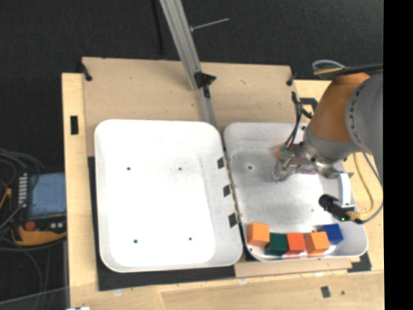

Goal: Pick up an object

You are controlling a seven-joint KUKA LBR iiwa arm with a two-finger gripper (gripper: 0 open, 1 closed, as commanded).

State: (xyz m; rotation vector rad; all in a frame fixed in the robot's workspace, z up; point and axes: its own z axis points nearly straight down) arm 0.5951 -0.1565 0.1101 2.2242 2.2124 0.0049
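We see the arm as a thick, rounded grey body with a broad orange band wrapping it above the wrist. Below the band the wrist narrows into a grey metallic gripper, too small and blurred for detail. Thin dark cables run along the wrist just above the gripper. Beside it, a black fitting hangs off a pale bracket.
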